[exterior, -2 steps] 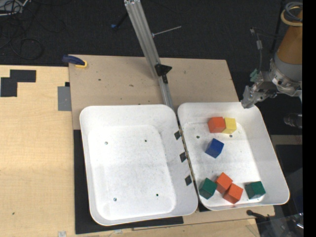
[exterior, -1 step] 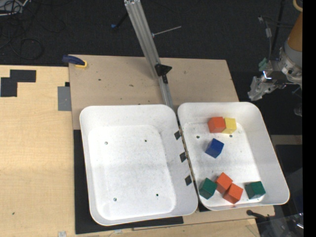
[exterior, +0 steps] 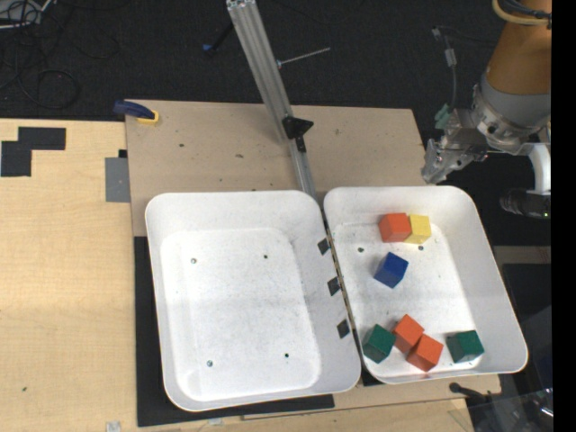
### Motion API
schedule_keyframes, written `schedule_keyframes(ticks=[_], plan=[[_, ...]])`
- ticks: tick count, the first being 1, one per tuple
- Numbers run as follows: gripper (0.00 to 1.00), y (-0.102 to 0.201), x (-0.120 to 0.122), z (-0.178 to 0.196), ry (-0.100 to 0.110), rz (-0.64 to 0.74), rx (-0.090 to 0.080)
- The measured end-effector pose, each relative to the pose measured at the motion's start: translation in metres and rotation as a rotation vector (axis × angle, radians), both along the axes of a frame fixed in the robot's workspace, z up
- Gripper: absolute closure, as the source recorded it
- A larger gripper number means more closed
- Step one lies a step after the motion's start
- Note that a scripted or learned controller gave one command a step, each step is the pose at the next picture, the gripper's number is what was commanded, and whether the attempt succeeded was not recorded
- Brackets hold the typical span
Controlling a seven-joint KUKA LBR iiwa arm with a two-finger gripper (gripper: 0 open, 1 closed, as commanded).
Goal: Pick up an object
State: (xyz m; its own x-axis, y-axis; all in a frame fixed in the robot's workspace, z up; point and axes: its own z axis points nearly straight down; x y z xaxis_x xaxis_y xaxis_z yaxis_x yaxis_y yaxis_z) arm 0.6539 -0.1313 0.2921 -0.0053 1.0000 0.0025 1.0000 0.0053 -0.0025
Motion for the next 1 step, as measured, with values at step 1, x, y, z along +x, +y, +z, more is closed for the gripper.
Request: schedule_keyframes(ticks=[1], plan=[[1.00, 0.0470, -0.0056, -0.0209, 0.002, -0.001, 0.000]])
